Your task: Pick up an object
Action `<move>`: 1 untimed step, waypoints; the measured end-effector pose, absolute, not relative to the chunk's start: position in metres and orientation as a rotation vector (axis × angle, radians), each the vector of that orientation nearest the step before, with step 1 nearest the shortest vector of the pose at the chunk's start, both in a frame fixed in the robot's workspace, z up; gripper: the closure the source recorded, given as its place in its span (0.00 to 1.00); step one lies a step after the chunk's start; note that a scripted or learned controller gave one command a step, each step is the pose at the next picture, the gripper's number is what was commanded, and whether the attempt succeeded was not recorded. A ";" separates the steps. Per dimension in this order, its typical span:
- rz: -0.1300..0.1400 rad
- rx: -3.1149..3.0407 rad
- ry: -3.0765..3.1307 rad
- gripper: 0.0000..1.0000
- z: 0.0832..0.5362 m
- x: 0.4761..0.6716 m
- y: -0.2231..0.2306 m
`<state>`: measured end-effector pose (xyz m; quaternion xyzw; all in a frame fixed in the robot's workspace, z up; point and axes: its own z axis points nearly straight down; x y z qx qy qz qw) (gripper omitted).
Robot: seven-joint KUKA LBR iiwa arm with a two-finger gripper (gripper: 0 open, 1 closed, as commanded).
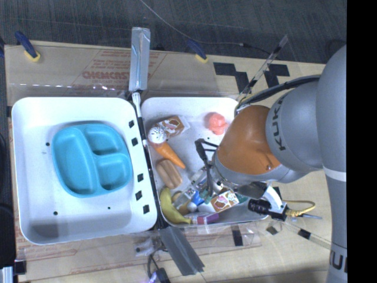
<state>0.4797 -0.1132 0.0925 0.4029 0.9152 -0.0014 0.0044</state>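
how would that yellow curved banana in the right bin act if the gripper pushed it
The yellow curved banana would probably pivot or slide rather than roll, given its bend. It lies against the right white bin wall, so a push likely jams it there. It looks like smooth plastic, so perhaps slippery.

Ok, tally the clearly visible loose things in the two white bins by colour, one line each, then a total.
Blue: 1, the blue plastic divided tray in the left bin.
Orange: 1, the orange toy carrot.
Yellow: 1, the yellow toy banana.
Pink: 1, the small pink rounded toy.
Tan: 1, the tan toy hot dog.
Total: 5. The jumble under the gripper is too cluttered to count.
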 end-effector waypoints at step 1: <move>-0.011 1.507 2.753 0.00 0.091 0.536 -0.109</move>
